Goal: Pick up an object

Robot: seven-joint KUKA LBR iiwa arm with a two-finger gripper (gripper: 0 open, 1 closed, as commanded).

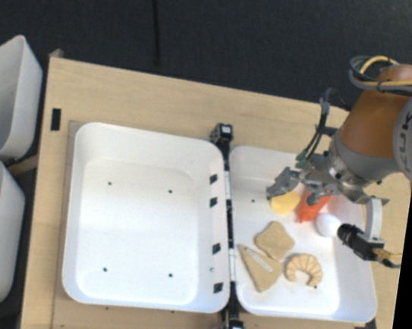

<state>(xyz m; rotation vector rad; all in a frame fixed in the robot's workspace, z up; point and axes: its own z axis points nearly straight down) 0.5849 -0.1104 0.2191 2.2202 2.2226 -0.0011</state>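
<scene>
nothing looks lifted yet: the hand (295, 187) hovers by the yellow piece (285, 203); its grip i cannot tell.

Claw (303, 191) above right white bin (354, 301), over yellow rounded piece (285, 203) and orange item (310, 210). Nearby: white ball (326, 225), tan bread slice (275, 241), croissant (305, 268).

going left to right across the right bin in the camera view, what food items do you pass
pizza slice → bread slice → croissant → white egg
</scene>
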